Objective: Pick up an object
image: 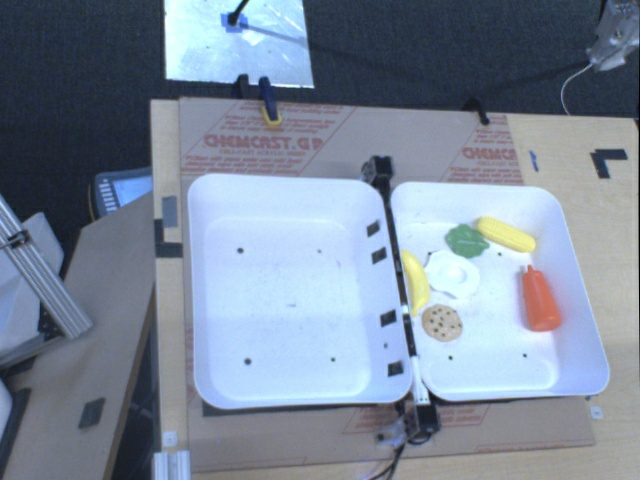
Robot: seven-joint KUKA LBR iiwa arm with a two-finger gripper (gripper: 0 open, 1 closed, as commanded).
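2 white bins sit side by side on the bench. the left bin [290, 298] has only a few small dark dots on its floor. the right bin [500, 363] holds all the loose things, any of which could be the object to pick: an orange bottle [540, 300] lying near the right wall, a yellow corn cob [506, 234] toward the back, a green leafy piece [466, 240] just beside the corn, a white fried-egg shape [452, 273] in the middle, a round cookie [441, 322] in front of it, and a yellow banana [415, 280] lying along the left wall against the divider.

the arm and its claw are not over either bin, so i cannot tell how the claw stands. nothing looks lifted; every item rests on the bin floor. i judge the task to be at its very start, with the approach not yet begun.

the next move calls for choosing 1 target and coming down over the right bin. the bottle looks the easiest choice: it lies apart from the other 5, with bare floor around it. the banana is tight to the wall, and the egg and cookie are flat and close together, so a grab there could well slip.
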